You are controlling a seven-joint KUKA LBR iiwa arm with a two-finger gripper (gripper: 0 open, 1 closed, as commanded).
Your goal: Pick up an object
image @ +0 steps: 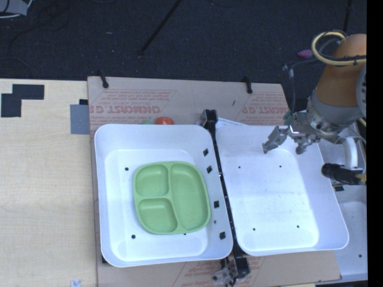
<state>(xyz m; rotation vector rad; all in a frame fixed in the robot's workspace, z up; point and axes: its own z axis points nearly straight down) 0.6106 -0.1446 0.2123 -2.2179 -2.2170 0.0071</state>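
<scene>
Green tray (172, 197) (left bin) lies well apart from the wide-spread, unladen pincer (286, 144).

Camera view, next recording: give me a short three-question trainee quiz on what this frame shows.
1. True or false: the green plate lies in the left bin.
2. Multiple choice: where is the gripper? A) over the upper right part of the right bin; B) touching the plate; C) over the wooden bench.
3. Fill in: the plate has ___ compartments.

Key
1. True. It rests flat on that bin's floor.
2. A. The gripper hangs there with its fingers spread and nothing between them, well apart from the plate.
3. Three: two in its upper half and one in its lower left part.
</scene>
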